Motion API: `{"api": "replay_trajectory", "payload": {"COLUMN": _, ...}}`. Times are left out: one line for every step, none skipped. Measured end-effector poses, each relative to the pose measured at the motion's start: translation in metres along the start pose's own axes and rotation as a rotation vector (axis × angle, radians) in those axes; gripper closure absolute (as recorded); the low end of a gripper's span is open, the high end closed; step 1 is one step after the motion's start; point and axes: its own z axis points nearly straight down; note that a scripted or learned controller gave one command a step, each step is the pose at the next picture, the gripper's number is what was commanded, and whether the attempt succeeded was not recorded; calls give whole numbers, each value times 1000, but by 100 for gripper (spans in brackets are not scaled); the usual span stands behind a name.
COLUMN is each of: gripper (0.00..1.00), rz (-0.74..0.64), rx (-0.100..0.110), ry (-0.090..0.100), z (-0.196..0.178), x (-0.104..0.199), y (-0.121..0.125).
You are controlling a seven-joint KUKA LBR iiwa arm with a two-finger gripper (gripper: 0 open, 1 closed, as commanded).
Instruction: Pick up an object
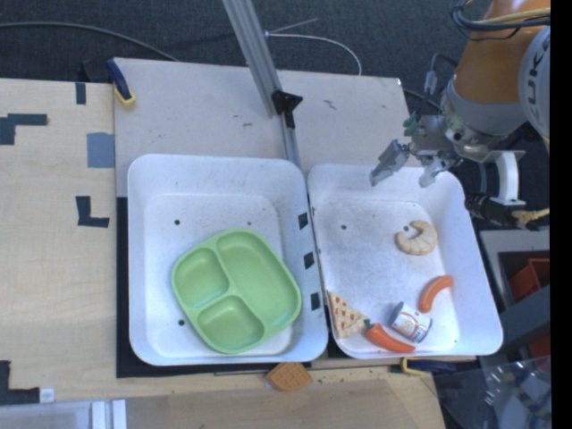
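Green plate (236, 289), three compartments, lying in left bin (143, 239), toward its near side; nothing else seen in that bin. Small tan waffle-like piece (288, 377) out on bench, just beyond near rims where bins meet.

Right bin (474, 266) holding all loose items. Near-left corner: waffle wedge (344, 314). Beside it, along near wall: orange carrot-like piece (388, 338), touching or nearly touching small can (411, 322) lying on its side. Orange sausage (435, 291) just beyond can, toward right wall. Pale croissant-like pastry (416, 238) mid-bin, apart from the rest.

Gripper (409, 170) hovering above far rim of right bin, fingers spread apart, nothing between them. Arm (496, 52) entering from right, orange band above wrist.

Progress, judged: pick not yet made. No item lifted; every item resting on a bin floor. Gripper high and well apart from nearest candidate, the pastry. Left to do: choose target, descend, close, lift. Clustered carrot and can likely harder to take cleanly than the isolated pastry or sausage.
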Motion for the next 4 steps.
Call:
{"api": "replay_trajectory", "payload": {"gripper": 0, "rz": 0, "rx": 0, "ry": 0, "z": 0, "x": 0, "y": 0}}
{"api": "replay_trajectory", "payload": {"gripper": 0, "rz": 1, "rx": 4, "ry": -1, "z": 46, "x": 4, "y": -7}}
{"api": "replay_trajectory", "payload": {"gripper": 0, "rz": 1, "rx": 7, "ry": 0, "z": 111, "x": 1, "y": -11}}
{"api": "replay_trajectory", "payload": {"gripper": 0, "rz": 1, "rx": 6, "ry": 0, "z": 169, "x": 4, "y": -22}}
